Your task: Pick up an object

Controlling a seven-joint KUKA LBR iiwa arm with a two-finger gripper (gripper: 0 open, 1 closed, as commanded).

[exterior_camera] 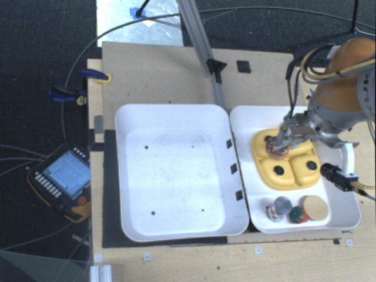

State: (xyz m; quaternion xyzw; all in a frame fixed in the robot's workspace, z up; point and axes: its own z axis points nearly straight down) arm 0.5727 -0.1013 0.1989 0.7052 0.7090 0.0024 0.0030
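Directly under the end effector [282, 141] lies a yellow tray [288, 163] of smooth, moulded plastic with a soft sheen. The bin [346, 213] around it and the second bin [173, 169] well to its left are smooth white plastic, faintly glossy. Nearer the camera than the end effector sit a tan disc [316, 207] with a matt, wood-like face and a dull grey cap [283, 204]. The worktop [158, 78] beyond looks like matt brown board. The arm's orange band [346, 75] is smooth and shiny.
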